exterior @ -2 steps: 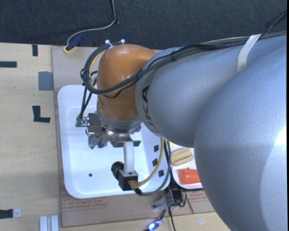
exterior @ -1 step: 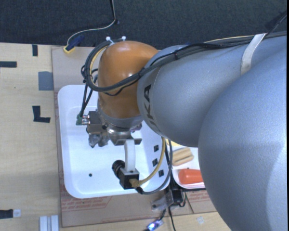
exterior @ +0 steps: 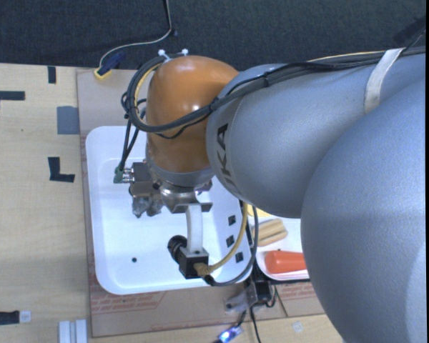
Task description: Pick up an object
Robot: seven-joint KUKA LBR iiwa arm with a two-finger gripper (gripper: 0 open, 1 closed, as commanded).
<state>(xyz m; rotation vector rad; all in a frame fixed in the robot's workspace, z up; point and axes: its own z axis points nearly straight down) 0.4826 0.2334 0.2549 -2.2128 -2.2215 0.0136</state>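
a: two bins on the bench [exterior: 28, 213], then. what lies in them?
b: the left bin [exterior: 107, 191] shows a small dark speck [exterior: 134, 259] on its white floor, near the front edge. the arm covers much of that bin's right half. a slice of the right bin [exterior: 292, 236] peeks out under the arm, and in it lie an orange object [exterior: 286, 263] and a tan stick [exterior: 268, 232], the stick tilted and just behind the orange one.
a: do those two touch?
b: they lie just beside each other, but whether they touch i cannot tell.
a: where is the arm?
b: the grey arm [exterior: 343, 156] comes in from the view's right, and its orange band [exterior: 182, 113] hangs over the back half of the left bin.
a: and the gripper?
b: the gripper [exterior: 157, 200] sits below that band, over the middle of the left bin, seen almost from straight above. the wrist hides it, so i cannot tell whether it is spread or pressed together.
a: how does it stand to the objects?
b: the orange object and the tan stick are in the other bin, apart from the gripper, toward the view's right and front. the speck lies near it, toward the front.
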